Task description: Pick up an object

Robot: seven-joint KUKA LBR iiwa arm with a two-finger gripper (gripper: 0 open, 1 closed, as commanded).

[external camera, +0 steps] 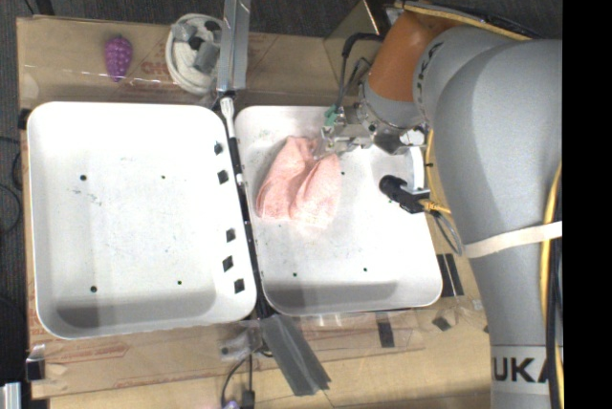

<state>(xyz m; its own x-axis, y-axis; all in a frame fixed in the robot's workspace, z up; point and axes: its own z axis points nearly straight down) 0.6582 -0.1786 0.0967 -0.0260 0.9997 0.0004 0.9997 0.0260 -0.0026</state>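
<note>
My claw (337, 138) sits at the pink cloth's (299, 184) upper edge in the right bin (402, 288) — grip state indeterminate.

Bulky grey arm (497, 139), orange wrist band (400, 53), black cables.

Left white bin (124, 206) well left of gripper (337, 138). Purple grape-like toy (118, 56) far up-left on bench (67, 44). White cable coil (194, 51) up-left, beside grey post (232, 39).
</note>
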